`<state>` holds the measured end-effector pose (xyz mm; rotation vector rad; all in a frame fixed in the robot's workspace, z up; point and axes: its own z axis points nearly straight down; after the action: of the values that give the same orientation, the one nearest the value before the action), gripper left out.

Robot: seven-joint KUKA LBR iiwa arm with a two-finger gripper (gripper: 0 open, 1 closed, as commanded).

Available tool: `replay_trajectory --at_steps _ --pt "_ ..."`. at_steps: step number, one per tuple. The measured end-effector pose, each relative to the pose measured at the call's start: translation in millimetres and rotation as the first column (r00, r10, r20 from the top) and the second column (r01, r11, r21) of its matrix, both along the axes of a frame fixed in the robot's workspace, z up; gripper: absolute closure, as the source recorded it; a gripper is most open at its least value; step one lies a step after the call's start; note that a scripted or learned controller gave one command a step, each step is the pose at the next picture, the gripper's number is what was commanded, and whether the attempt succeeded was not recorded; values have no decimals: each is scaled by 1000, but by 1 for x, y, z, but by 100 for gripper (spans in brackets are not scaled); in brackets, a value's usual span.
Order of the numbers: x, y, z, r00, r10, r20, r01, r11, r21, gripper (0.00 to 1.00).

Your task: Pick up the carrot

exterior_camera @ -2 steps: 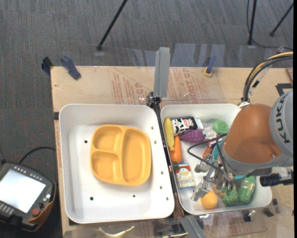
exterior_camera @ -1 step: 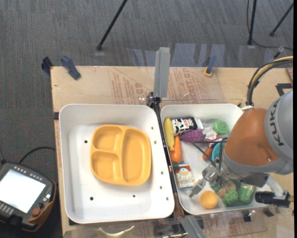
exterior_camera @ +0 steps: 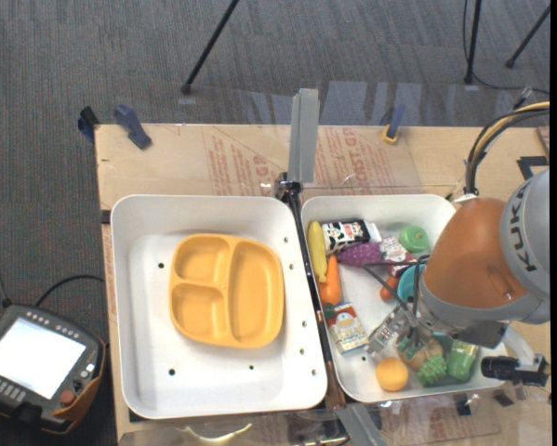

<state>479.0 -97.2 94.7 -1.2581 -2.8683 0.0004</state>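
The carrot (exterior_camera: 330, 284) lies against the left wall of the right bin (exterior_camera: 371, 204), just beside a banana (exterior_camera: 316, 249) and just above a small carton (exterior_camera: 349, 328). The gripper (exterior_camera: 396, 325) hangs low over the clutter near the bin's front, well right of the carrot; whether its fingers are open or closed, I cannot tell. From here a grab could snag the carton or banana instead, since all 3 crowd together. "KUKA" reads on the arm (exterior_camera: 501, 249). The carton's print is too small to read.
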Motion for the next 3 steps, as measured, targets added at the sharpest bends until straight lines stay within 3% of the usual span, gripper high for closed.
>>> replay_trajectory --at_steps 1,2,3 --pt "-2 53 94 987 161 12 -161 987 -3 100" --pt "-3 53 92 987 162 6 -162 987 -3 0" --pt "38 75 92 995 -100 6 100 995 -4 0"
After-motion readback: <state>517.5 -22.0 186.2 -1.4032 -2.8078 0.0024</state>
